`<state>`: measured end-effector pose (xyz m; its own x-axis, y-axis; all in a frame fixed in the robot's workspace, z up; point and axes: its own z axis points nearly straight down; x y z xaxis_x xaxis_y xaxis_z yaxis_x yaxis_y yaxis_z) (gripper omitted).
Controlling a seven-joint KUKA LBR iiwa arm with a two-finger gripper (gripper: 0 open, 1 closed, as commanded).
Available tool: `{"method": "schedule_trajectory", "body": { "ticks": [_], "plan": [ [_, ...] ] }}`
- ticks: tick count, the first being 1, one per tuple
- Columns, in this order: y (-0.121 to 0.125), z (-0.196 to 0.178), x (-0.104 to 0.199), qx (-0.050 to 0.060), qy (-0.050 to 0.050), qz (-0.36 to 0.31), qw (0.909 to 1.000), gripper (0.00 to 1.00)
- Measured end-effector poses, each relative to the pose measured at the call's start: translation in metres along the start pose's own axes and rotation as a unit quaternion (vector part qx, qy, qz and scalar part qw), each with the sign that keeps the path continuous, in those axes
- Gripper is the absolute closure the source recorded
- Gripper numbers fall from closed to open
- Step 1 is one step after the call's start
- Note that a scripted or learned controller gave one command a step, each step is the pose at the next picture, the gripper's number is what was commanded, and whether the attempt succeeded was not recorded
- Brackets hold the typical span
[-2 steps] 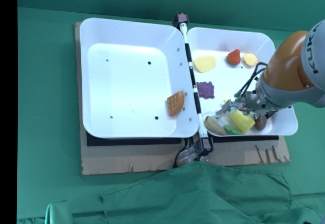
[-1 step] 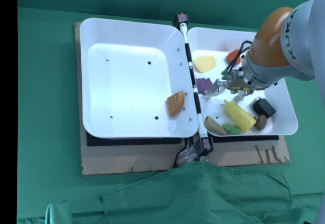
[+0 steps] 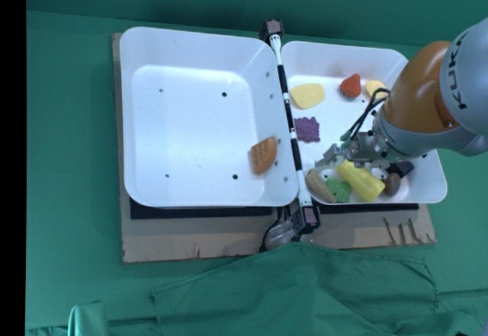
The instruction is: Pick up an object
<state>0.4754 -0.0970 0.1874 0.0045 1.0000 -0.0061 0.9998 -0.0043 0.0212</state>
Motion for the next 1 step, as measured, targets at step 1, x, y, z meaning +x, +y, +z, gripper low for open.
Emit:
{"method": "schedule_trajectory", "body": {
  "ticks": [1],
  "plan": [
    [-0.0049,-0.0975,0.0115,0.004,0.002,-0.002,1.0000,0.00]
  ]
}}
